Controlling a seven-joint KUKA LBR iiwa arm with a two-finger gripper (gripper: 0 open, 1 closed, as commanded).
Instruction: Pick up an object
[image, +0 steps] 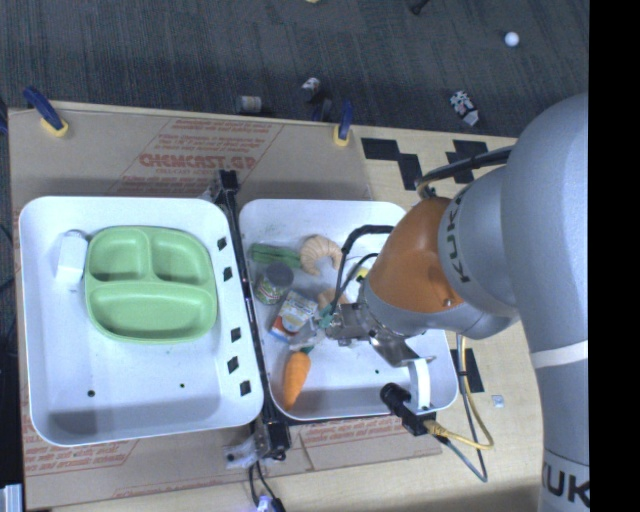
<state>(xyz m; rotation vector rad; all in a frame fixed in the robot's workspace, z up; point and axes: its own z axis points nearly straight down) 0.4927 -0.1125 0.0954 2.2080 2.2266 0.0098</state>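
Objects for picking lie in the right bin (345, 405): a carrot (294, 377) tilted near the front left corner, a small clear packet with a printed label (294, 315) just above it, a round jar-like item (272, 284) by the bin's left wall, a green piece (274, 254) behind that, and a tan croissant-shaped item (320, 251) toward the back. From my seat I see the gripper (330, 322) low over the middle of this pile, just beside the packet, but the wrist hides its tips, so I cannot tell how it stands or whether it has anything. The grey arm (520, 250) with its orange band (420, 260) comes in from the right and covers the bin's right half.

The left bin (50, 400) holds a green divided plate (152, 282) in its rear half, with a small white item (70, 258) touching the plate's left edge. A black strip with clips (240, 300) runs between the two bins.

Both bins sit on a brown cardboard sheet (190, 150) printed in red, with black-and-white marker squares (420, 160) at its rear right. Blue clamps (45, 110) pin the sheet's back edge. A yellow cable (465, 425) loops off the front right. Beyond the bench the floor is dark carpet (150, 50) with a few small bits scattered on it.
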